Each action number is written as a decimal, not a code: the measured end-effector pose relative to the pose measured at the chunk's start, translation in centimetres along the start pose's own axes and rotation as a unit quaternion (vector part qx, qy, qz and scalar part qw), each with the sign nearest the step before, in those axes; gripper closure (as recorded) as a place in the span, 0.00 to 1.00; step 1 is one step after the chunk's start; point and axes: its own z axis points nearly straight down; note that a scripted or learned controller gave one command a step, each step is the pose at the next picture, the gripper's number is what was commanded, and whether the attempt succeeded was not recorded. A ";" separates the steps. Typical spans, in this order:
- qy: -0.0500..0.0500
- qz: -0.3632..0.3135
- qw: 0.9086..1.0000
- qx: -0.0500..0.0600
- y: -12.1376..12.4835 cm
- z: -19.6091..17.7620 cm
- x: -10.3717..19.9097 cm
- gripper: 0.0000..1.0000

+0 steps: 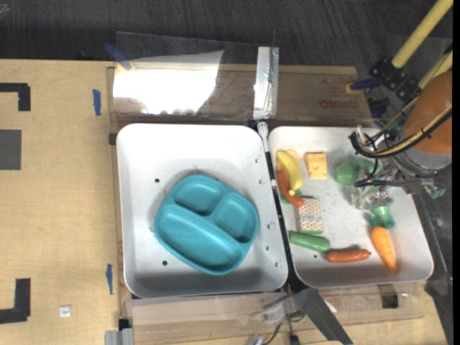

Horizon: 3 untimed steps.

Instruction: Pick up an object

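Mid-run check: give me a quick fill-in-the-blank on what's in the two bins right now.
The teal divided plate lies in the ___ bin.
The banana lies in the ___ bin.
The carrot is colored ___.
The plate has ___ compartments.

Missing words: left; right; orange; three

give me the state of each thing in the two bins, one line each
blue divided plate: right way up in the left bin, nothing in its compartments
banana: lying flat by the right bin's left wall
cheese cube: resting beside the banana
green cucumber: lying flat
sausage: lying flat
carrot: lying flat, tip toward the bin's near edge
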 end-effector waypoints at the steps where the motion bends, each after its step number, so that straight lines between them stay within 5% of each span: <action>1: 0.001 0.000 1.000 -0.001 0.0 0.1 0.0 0.00; 2: 0.006 -0.059 0.998 -0.006 1.4 1.2 6.7 0.00; 3: 0.000 -0.060 0.998 -0.001 1.3 -0.1 6.2 1.00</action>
